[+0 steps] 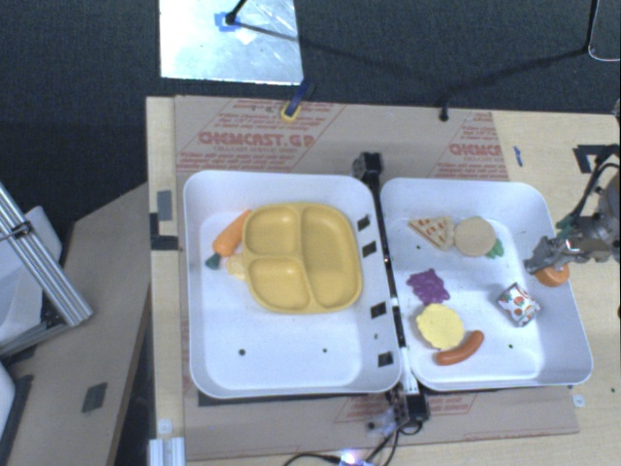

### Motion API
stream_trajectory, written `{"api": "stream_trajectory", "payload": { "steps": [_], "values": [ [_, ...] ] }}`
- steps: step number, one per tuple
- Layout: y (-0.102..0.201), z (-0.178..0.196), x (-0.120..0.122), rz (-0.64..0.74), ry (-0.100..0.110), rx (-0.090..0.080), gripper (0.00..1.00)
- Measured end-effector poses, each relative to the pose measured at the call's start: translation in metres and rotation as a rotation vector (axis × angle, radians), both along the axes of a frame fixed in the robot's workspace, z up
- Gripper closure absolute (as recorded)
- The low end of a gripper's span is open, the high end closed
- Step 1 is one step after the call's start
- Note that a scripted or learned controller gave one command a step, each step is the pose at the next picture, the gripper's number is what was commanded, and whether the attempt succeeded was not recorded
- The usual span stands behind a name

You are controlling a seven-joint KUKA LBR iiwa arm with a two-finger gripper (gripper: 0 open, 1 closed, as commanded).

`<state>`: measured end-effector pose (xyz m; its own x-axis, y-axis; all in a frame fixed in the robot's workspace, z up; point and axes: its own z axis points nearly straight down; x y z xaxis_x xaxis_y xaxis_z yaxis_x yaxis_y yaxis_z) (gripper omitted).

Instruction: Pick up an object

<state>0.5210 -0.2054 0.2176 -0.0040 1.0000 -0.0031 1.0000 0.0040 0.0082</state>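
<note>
My gripper (549, 256) reaches in from the right, over the right rim of the right bin (543, 202). Just below its tip, touching or nearly touching it, lies a small orange object (554, 277), partly hidden by the gripper. Other toy foods lie on the right bin's floor: a tan triangular wedge (433, 230), a round beige bun (475, 236), a purple cluster (427, 284), a yellow disc (441, 326), a red sausage (459, 349) and a small white patterned can (518, 304).
The left bin (209, 260) holds a yellow divided plate (296, 257) with an orange carrot (230, 233) against its left side. A black hinge strip (383, 270) runs between the two bins. A shiny sheet (231, 25) lies beyond the bench.
</note>
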Motion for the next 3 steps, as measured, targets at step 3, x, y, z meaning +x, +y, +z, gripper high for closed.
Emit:
{"api": "stream_trajectory", "payload": {
  "steps": [3],
  "values": [
    [0.103, 0.003, 0.025, 0.005, 0.007, 0.005, 1.00]
  ]
}}
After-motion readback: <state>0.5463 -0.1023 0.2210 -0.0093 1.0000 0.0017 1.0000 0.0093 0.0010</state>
